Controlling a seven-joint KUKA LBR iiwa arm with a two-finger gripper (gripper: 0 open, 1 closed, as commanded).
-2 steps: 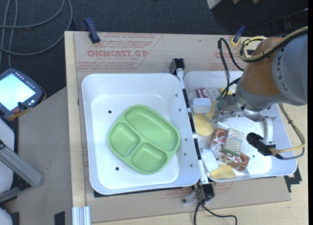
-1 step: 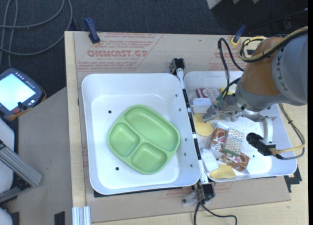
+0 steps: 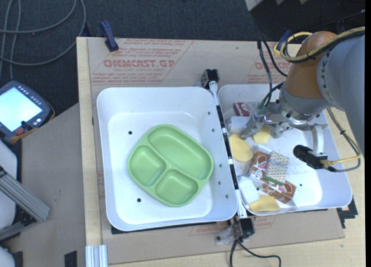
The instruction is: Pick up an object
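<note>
Camera view looks down on a bench (image 3: 87, 144) bearing two white bins side by side. The end effector (image 3: 259, 125) hangs low in the right bin (image 3: 336, 193), near its back left part, just beside a small yellow piece (image 3: 262, 137). Arm and wrist hardware cover the tips, so I cannot tell whether the end effector is spread or pressed together, and nothing can be seen pinched in it.

The likeliest trouble, as I judge it, is crowding. The yellow piece lies close to a larger pale yellow lump (image 3: 240, 148), a red and white packet (image 3: 243, 109) and the bin's left wall, so a closing grasp could nudge one thing into another or scrape the divider and come up with nothing. A glancing touch on the rounded lump would probably roll it aside.

The right bin also holds a patterned flat packet (image 3: 272, 176) near its middle and another yellow item (image 3: 264, 204) at the front edge. The left bin (image 3: 116, 109) holds a green divided tray (image 3: 170, 164), lying flat, its three compartments bare.
</note>
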